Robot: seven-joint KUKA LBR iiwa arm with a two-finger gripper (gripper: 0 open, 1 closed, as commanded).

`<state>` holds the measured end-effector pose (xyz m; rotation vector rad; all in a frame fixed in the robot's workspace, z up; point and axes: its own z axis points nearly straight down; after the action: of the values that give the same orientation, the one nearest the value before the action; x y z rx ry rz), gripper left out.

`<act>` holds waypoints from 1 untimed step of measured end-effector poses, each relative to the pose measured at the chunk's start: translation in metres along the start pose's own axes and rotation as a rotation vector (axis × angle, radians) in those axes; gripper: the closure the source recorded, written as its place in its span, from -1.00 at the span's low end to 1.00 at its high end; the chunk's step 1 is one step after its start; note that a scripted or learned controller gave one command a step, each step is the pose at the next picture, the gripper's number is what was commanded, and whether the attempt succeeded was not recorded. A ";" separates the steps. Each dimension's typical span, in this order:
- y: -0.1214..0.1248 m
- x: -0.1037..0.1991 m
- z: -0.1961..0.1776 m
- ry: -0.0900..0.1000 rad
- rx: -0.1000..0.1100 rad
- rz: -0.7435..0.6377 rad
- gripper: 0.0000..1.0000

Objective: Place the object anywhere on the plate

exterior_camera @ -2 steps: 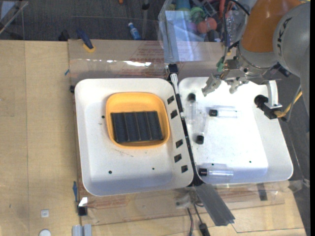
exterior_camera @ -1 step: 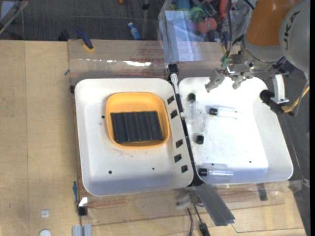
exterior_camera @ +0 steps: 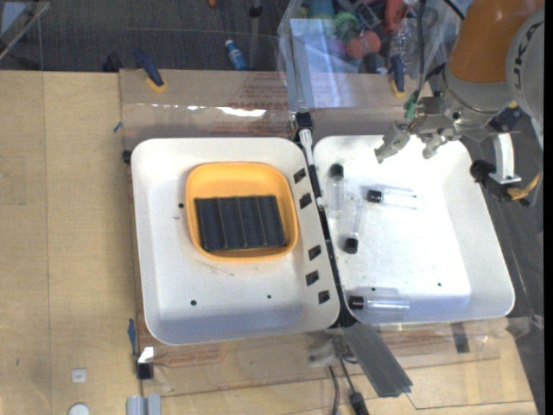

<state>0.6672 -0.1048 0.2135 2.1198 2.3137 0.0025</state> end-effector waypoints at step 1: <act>0.000 -0.007 -0.009 0.001 0.000 0.040 -1.00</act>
<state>0.6676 -0.1119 0.2224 2.1656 2.2717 0.0034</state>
